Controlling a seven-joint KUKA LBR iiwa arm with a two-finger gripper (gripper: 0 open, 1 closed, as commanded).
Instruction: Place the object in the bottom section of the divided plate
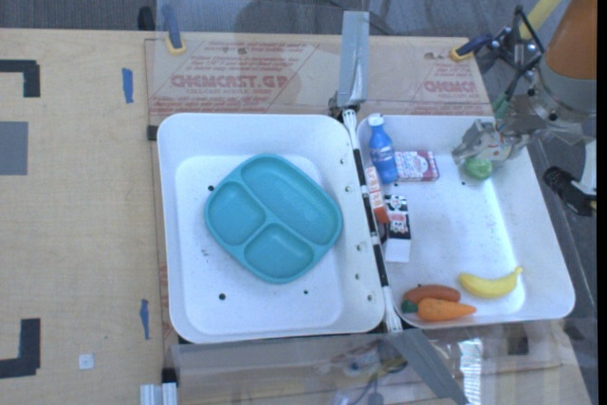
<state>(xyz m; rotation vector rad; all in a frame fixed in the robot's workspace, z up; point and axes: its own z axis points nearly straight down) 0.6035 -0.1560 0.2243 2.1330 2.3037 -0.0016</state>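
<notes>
1. We see a small green object (478, 169) in the far right corner of the right bin (545, 247). The gripper (482, 147) partly covers it, so we cannot tell what it is.
2. The gripper sits right on top of the green object, touching or almost touching it. We cannot tell if the jaws are open or closed, or if they hold it.
3. The arm (574, 43) is cut off at the right edge.
4. The right bin also holds 1 blue bottle (381, 150), 1 pink and white box (415, 166), 1 small dark carton (397, 225), 1 banana (490, 283) and 2 orange carrot-like toys (438, 303) lying side by side at the near edge.
5. There are 2 white bins. The left bin (180, 204) holds 1 blue divided plate (273, 217) with 3 sections.
6. The plate is well apart from the green object, across the wall between the bins.
</notes>
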